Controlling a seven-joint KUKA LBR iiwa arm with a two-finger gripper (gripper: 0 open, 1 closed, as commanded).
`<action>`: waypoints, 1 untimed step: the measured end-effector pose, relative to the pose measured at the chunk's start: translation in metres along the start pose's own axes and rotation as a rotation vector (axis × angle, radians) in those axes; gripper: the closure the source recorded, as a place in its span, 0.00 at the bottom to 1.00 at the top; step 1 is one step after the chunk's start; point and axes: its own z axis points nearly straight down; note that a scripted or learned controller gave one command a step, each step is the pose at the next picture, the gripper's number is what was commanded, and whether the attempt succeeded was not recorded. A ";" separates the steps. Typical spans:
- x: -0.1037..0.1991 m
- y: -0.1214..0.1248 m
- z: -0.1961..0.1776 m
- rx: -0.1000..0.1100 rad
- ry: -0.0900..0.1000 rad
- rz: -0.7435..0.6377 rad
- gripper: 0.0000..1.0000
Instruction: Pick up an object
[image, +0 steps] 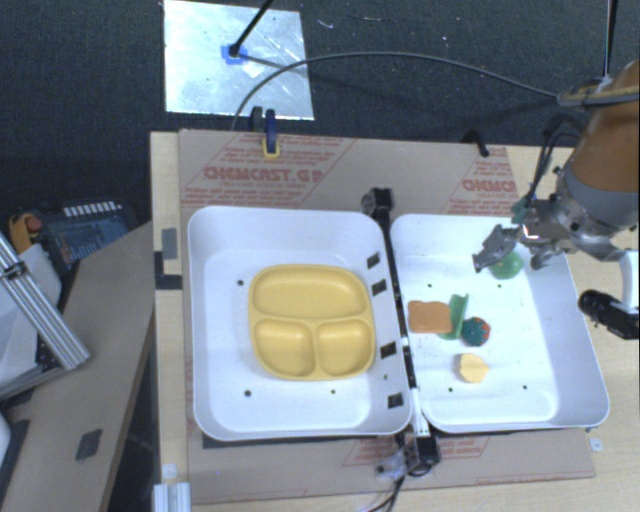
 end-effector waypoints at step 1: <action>-0.002 -0.007 0.060 0.005 0.001 0.002 0.00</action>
